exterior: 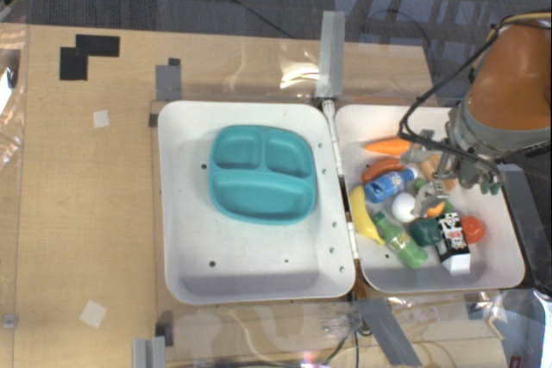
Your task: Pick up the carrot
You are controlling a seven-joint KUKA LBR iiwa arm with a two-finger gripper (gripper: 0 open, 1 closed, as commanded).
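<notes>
My jaws [429, 185] hang over the right bin [509, 267], honestly can't tell how wide they are. Carrot [385, 146] lies at about 10 o'clock from them, not gripped.

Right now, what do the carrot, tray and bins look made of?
Carrot: probably moulded plastic toy, smooth uniform orange, slight sheen.
Tray: likely hard plastic, matte teal, moulded compartments with rounded edges.
Bins: look like thin white plastic, rounded corners, soft glare.

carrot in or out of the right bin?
In. The carrot lies flat at the right bin's far end, left of the end effector, ungrasped.
</notes>
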